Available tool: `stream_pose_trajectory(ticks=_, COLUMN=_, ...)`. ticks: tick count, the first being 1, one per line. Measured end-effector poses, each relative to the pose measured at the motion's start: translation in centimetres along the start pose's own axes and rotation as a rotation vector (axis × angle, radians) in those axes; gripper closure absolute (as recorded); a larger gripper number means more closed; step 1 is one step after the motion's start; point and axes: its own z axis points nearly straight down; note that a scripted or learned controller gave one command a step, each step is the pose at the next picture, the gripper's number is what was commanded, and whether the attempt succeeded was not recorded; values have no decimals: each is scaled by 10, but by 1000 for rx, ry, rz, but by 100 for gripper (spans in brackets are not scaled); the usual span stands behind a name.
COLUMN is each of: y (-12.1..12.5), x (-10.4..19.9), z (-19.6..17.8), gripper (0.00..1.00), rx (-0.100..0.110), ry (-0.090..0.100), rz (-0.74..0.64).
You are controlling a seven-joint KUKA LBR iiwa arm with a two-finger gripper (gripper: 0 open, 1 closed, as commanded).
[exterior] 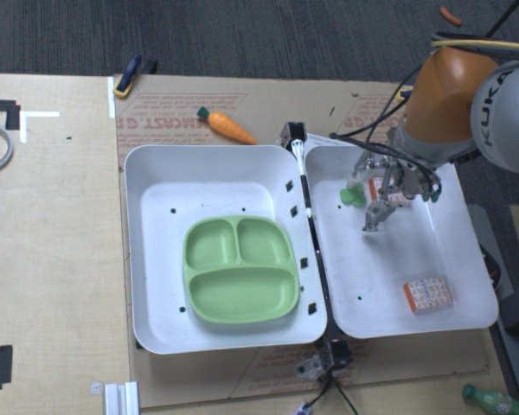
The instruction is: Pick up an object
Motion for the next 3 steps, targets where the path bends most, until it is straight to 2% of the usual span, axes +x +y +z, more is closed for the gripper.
stream_pose_trajectory(ticks=1, y=-17, x=-7, z=0, gripper=0, rx=0, ry=-3, rz=-467)
stream_pose_trajectory(ticks=2, y=-3, x=31, z=0, gripper=0, rx=-2, ry=0, rz=-822)
stream_pose_trajectory(ticks=3, y=-49, x=38, z=0, gripper=0, rx=-1, ry=-1, rz=-1143)
